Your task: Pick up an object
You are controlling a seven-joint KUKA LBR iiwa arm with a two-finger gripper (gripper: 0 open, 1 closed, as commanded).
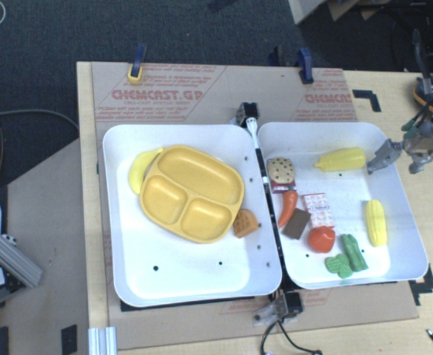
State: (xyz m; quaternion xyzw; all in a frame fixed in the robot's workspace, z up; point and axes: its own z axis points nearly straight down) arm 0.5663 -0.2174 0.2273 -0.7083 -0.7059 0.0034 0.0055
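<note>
Dark carpet floor [90, 21] — brown board bench [201, 95], blue clamps [304, 65] along its far edge.

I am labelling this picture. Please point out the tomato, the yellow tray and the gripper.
tomato [321, 239], camera view, middle of its red top
yellow tray [192, 192], camera view, ridge between its compartments
gripper [400, 161], camera view, between its fingertips

The arm [432, 117] is cut off at the picture's right edge, so little above the claw [399, 159] shows. A yellow disc [137, 171] lies largely hidden under the yellow divided plate [192, 192] near the left bin's [120, 220] left wall. The print on the small red-and-white packet [317, 208] is too small to read.
</note>
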